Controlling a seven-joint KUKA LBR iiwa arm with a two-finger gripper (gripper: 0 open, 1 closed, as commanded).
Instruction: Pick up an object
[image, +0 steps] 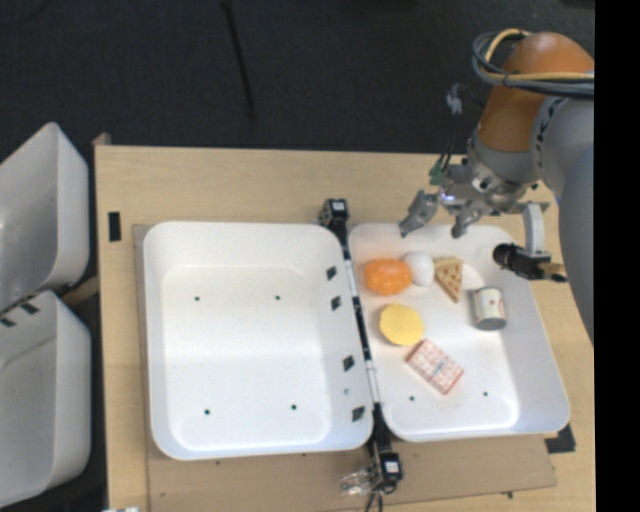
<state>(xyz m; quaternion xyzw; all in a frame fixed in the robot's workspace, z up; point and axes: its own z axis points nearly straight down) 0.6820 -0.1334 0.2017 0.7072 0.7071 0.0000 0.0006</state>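
The right bin (520, 400) holds several small objects: an orange ball (386, 276), a white egg-like piece (419, 268), a tan cheese wedge (450, 278), a grey can (488, 307), a yellow disc (401, 324) and a pink patterned box (434, 366). My gripper (438, 220) hangs over the bin's far edge, above and behind the egg-like piece and the wedge. Its two fingers (416, 216) stand spread apart with nothing between them.
The left bin (240, 340) lies beside the right one, with a black-clipped divider (355, 320) between them. The arm's grey and orange body (520, 100) fills the upper right. White shapes (35, 300) stand off the bench's left edge.
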